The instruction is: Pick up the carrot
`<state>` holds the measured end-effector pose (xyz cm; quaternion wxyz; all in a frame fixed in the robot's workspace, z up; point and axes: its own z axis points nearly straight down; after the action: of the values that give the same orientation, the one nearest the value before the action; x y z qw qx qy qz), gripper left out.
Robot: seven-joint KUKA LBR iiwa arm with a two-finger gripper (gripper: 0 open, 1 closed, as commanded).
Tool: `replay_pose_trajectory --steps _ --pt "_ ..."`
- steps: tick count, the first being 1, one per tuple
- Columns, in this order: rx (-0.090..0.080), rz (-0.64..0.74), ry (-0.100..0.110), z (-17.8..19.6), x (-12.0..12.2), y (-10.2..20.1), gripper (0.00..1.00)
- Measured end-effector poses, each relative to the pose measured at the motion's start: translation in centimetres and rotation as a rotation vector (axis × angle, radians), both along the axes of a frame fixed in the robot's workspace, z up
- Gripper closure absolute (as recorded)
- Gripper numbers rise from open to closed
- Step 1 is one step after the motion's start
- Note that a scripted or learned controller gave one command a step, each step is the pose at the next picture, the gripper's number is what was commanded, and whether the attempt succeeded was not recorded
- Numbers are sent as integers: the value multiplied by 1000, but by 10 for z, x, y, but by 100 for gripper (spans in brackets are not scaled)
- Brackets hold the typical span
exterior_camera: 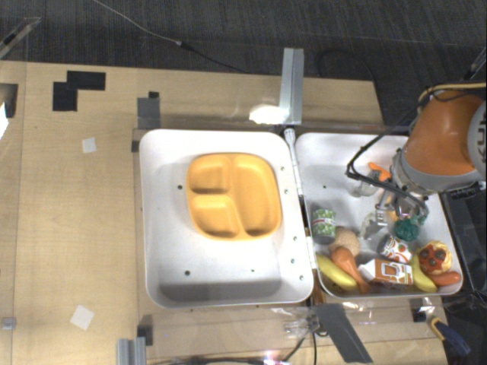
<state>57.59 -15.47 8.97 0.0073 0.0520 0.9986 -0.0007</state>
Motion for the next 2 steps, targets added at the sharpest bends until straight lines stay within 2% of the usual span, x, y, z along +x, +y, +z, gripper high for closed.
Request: replay_pose_trajectory --steps 1,2 --pt "0 121 9 1 90 -17 0" --pt "-1 153 4 -2 53 -23 0"
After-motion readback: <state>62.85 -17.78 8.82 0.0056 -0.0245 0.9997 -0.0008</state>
